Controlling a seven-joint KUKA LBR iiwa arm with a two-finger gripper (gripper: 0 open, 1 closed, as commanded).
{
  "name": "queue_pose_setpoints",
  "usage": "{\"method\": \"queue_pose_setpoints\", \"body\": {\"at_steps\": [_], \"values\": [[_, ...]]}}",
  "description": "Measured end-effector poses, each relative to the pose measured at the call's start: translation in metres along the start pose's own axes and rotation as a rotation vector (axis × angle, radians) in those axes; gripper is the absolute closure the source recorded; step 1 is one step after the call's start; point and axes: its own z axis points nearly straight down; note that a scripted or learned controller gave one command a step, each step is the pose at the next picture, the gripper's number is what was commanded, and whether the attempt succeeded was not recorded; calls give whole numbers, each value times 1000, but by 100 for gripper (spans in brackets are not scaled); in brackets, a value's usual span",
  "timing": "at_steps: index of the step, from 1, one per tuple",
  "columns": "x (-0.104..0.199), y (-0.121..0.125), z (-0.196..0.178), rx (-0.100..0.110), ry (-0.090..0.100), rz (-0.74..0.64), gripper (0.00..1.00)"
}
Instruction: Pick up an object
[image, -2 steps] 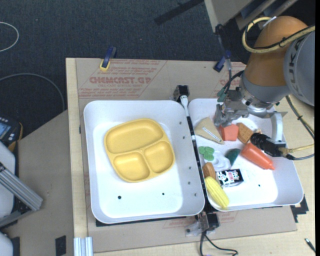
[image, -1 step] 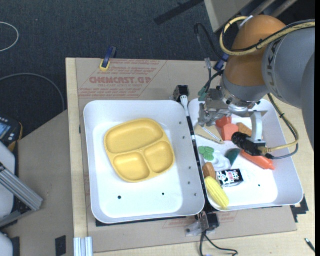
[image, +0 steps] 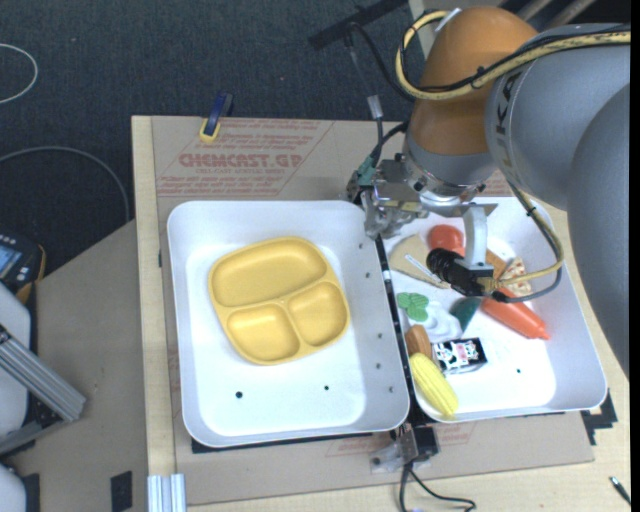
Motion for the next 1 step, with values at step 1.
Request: {"method": "queue_pose_setpoints", "body": {"at_steps": [1], "values": [[12, -8, 9, 7, -1, 4, 100]]}}
